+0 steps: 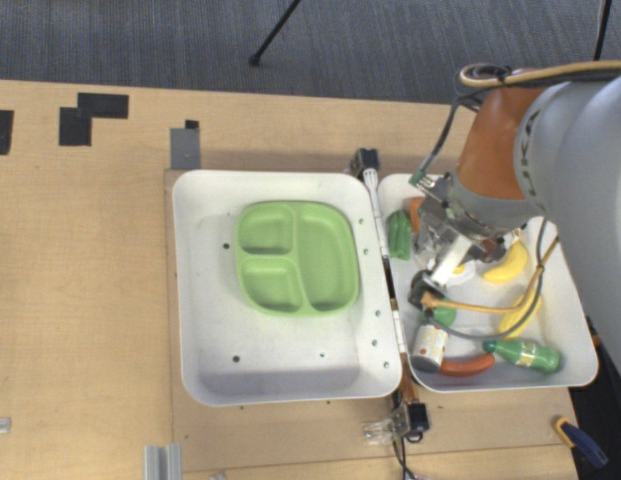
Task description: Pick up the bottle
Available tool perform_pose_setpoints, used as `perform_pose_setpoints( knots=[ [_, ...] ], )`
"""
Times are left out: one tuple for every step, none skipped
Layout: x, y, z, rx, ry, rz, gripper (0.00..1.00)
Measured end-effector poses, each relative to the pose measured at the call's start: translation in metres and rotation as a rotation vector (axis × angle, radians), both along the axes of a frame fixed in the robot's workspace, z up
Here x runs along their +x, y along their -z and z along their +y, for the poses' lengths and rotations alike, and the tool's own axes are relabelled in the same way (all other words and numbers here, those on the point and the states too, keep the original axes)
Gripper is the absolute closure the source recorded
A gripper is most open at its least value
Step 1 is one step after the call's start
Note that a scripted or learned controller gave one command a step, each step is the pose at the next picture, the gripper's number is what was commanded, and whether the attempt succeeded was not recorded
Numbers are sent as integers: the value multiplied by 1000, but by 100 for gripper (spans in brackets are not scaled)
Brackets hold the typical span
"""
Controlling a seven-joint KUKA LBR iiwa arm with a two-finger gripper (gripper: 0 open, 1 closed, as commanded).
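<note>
The bottle (525, 354) is green with a yellow label and lies on its side at the front right of the right bin (580, 340). My gripper (431, 240) hangs low over the back left part of that bin, well behind and to the left of the bottle. It sits beside a green pepper-like object (398, 234) near the bin's left wall. Nothing is visibly held.
In the right bin there are also a yellow banana (510, 264), a red sausage-like piece (464, 366), a small can (428, 344) and a green-tipped item (443, 316). The left bin (205, 368) holds a green divided plate (294, 257).
</note>
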State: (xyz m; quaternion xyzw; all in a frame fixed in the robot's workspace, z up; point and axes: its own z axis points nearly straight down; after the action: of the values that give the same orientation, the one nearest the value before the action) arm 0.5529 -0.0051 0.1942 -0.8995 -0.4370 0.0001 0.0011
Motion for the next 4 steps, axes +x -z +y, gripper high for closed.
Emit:
perform_pose_setpoints(
  knots=[
    [-36,10,61,0,-197,0,100],
    [-66,-25,131,-1,-357,-2,100],
    [-66,-34,182,0,-345,-2,100],
    [-66,-50,230,-1,-498,-2,100]
  ],
)
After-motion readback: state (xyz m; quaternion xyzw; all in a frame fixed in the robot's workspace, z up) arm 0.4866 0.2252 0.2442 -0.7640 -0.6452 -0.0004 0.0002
